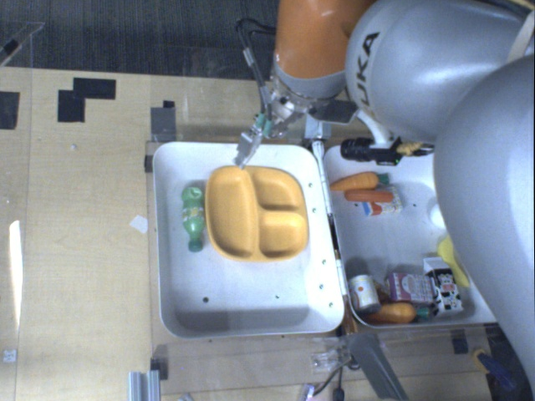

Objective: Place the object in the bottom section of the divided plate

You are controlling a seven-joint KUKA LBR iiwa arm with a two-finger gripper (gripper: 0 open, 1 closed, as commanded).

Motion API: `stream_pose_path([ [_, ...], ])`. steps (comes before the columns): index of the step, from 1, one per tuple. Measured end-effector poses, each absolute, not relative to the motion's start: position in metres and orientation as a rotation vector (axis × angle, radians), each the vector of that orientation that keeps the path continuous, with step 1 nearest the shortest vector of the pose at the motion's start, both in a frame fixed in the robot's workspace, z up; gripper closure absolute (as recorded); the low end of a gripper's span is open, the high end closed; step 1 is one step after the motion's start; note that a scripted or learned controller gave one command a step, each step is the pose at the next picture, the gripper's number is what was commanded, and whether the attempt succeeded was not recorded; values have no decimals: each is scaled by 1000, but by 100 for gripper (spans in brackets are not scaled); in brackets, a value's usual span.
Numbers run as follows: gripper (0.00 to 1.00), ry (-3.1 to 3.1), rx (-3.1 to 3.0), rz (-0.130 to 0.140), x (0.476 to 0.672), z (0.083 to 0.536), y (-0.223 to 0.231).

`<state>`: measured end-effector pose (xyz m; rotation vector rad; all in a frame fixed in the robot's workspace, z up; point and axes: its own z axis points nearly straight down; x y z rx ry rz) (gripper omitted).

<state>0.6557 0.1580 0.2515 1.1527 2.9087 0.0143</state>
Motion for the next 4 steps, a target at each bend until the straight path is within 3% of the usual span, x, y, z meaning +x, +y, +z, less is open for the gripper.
stream_pose_path([
  [1,100,2906,1145,19,658,262,159],
  [2,0,2907,1144,19,658,262,160],
  [3,100,2905,1137,23,660,272,161],
  [4,100,3011,885,3,662,184,77],
])
